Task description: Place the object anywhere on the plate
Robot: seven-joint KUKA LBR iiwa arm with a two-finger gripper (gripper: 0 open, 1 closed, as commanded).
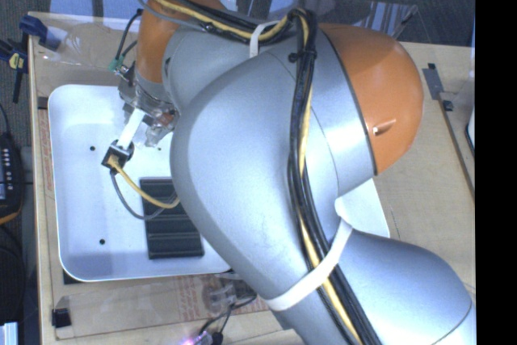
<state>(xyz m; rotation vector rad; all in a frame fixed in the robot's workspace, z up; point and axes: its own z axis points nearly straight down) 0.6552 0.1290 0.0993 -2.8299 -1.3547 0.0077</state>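
A black ribbed rectangular block (173,224) lies flat in the left white bin (73,174), near the bin's front right. My gripper (155,128) hangs over the back part of this bin, up and left of the block and apart from it. The arm's grey body and orange band cover the view to the right of the block, including part of the block's right edge.
The arm (307,157) spans the middle and right of the bench and hides the other bin. Two small dark specks (91,148) mark the left bin's floor. Bare white floor stretches across the bin's left half. Blue tape and clamps sit at the bench's back left corner (36,32).
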